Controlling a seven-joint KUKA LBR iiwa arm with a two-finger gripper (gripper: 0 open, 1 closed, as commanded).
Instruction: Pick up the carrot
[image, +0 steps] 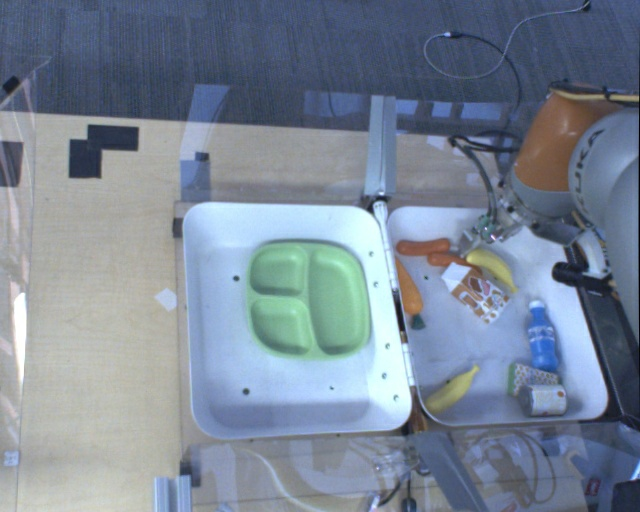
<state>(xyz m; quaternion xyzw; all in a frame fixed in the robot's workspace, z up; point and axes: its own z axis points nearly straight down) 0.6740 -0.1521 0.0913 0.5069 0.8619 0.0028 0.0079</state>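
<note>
No legible text; print on snack packet (478, 293) unreadable

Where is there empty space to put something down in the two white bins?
In the left bin, bare floor rings the green divided plate, widest below it. In the right bin, a patch lies open in the middle, between the carrot, snack packet, blue bottle and lower banana. Its top end is crowded around the gripper.

A green sectioned tray (305, 299) lies in the middle of the left bin (215, 400). In the right bin (575, 310), one banana (491, 268) rests near the far edge beside a small printed packet (478, 293), another banana (450, 389) lies at the near-left corner, and a blue bottle (541, 338) stands above a can (540, 399) toward the near-right corner.
</note>
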